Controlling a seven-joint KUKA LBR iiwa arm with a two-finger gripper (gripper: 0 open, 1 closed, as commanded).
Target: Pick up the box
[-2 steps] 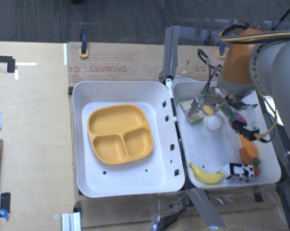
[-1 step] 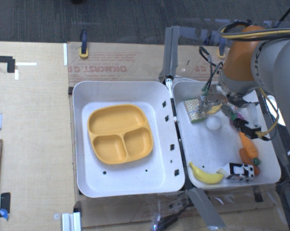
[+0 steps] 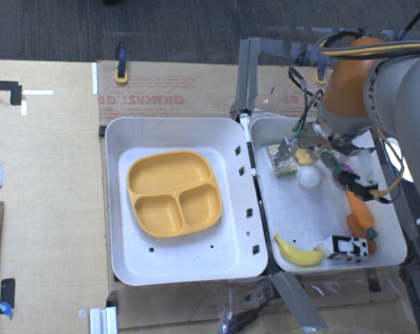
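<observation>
the box [image 3: 284,160], small with a pale speckled face and greenish edge, sits in the right bin [image 3: 314,214] near that bin's far left corner, tilted rather than flat. the gripper [image 3: 291,147] is right at the box's upper edge; one finger [image 3: 288,145] looks to be touching it, but whether the box sits between the fingers is not clear. cannot tell if the claw is apart or together; the view is too cluttered there with cables and shadow.

just right of the box lies a white ball [image 3: 309,177], and a small yellow piece [image 3: 304,156] shows between the ball and the gripper. further right along the bin, an orange carrot [image 3: 359,214] lies lengthwise near the right wall. at the near edge a banana [image 3: 298,252] rests in the left corner, with a black-and-white cow toy [image 3: 351,248] beside it to the right.

the arm [image 3: 377,82], grey with an orange band, comes in over the right bin's far right corner, black and yellow cables looping around it.

the left bin [image 3: 126,256] holds a yellow divided plate [image 3: 173,193] with three compartments, lying about centred. both bins stand on a pale wooden bench [image 3: 42,186], with a brown cardboard sheet [image 3: 175,92] behind them.
</observation>
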